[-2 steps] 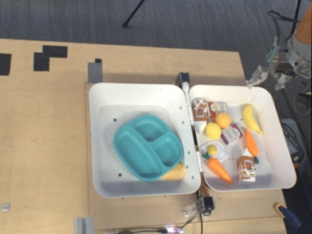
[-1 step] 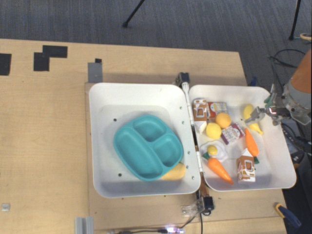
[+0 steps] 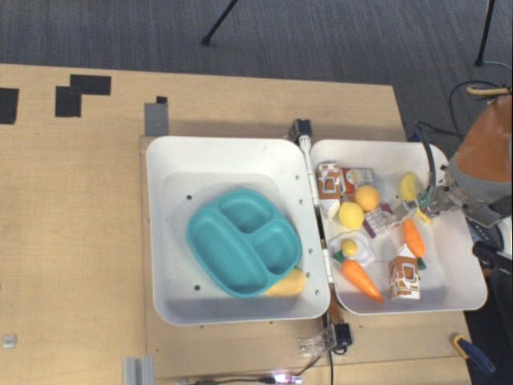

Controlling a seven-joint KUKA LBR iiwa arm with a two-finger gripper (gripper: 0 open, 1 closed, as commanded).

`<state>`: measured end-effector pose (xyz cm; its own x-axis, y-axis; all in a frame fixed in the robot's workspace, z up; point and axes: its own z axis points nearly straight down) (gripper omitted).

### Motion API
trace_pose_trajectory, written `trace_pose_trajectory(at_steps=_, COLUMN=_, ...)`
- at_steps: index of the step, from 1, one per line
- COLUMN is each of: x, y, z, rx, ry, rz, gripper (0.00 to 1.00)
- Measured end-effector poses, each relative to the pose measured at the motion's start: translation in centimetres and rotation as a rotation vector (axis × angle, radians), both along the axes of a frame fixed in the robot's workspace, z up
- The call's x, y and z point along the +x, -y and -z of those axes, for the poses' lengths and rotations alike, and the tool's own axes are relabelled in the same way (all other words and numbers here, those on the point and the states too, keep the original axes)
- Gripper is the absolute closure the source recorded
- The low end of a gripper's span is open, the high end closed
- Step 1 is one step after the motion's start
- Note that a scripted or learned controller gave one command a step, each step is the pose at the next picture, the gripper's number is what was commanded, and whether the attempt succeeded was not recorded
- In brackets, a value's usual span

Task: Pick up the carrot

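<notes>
Looking down on the bench from the fixed camera, the arm (image 3: 485, 155) reaches in from the right and hangs over the right bin (image 3: 473, 291), its gripper (image 3: 426, 203) low by the bin's far right side, just above the upper end of a carrot (image 3: 413, 238). How wide the claw stands I can't tell from here; it's small and half lost under the wrist, and nothing can be made out in its grasp. There are two carrots in play: that one lying near the right wall, and a second carrot (image 3: 361, 278) lower down, toward the middle, pointing to the bin's front edge. Around them sit two lemons (image 3: 358, 206), a small carton (image 3: 405, 278) and a snack packet (image 3: 345, 180). Over in the left bin (image 3: 164, 215), a teal divided plate (image 3: 244, 241) sits with something yellow (image 3: 287, 283) tucked under its edge. By my reckoning the pick isn't made: both carrots lie on the bin floor, so grip and lift remain.
</notes>
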<state>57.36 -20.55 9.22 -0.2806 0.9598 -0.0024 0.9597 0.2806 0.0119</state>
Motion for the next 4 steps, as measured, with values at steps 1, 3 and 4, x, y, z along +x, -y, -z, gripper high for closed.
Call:
trace_pose_trajectory(at_steps=1, x=0.3, y=-0.2, z=-1.2, rx=0.001, ry=0.006, rz=-0.001, gripper=1.00)
trace_pose_trajectory(at_steps=3, x=-4.6, y=0.0, z=-0.1, rx=-0.002, ry=0.016, rz=0.116, gripper=0.00)
trace_pose_trajectory(at_steps=4, x=-4.5, y=-0.1, z=-1.2, rx=-0.001, ry=0.015, rz=0.114, gripper=1.00)
